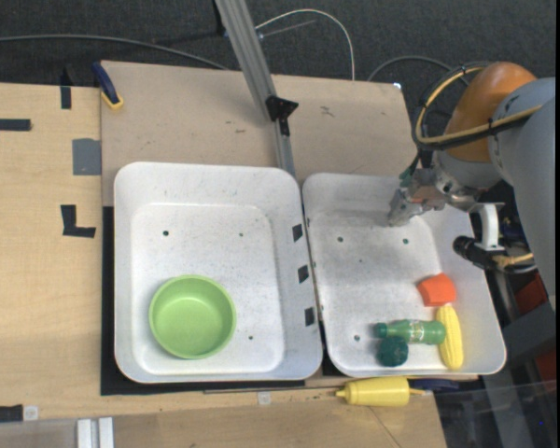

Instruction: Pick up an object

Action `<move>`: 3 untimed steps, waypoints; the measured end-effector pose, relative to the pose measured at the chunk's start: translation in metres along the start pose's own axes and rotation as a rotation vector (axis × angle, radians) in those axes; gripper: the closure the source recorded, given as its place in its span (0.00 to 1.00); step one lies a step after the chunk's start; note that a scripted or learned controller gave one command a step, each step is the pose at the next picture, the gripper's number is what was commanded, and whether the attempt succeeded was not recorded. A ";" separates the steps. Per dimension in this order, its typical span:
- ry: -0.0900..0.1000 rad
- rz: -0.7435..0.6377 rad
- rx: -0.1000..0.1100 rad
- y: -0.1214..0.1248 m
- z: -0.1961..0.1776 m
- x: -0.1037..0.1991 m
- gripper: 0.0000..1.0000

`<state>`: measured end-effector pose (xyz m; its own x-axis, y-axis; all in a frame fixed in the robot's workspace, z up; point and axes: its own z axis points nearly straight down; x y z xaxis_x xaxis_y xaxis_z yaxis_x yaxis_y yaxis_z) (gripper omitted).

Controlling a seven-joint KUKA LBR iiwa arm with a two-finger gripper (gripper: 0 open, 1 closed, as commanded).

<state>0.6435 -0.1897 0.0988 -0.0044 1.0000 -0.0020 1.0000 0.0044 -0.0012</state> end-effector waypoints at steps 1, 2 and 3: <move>0.000 0.003 -0.007 -0.001 -0.064 0.001 1.00; 0.000 0.003 -0.007 0.009 -0.122 -0.002 1.00; 0.002 0.003 -0.002 0.010 -0.133 -0.002 1.00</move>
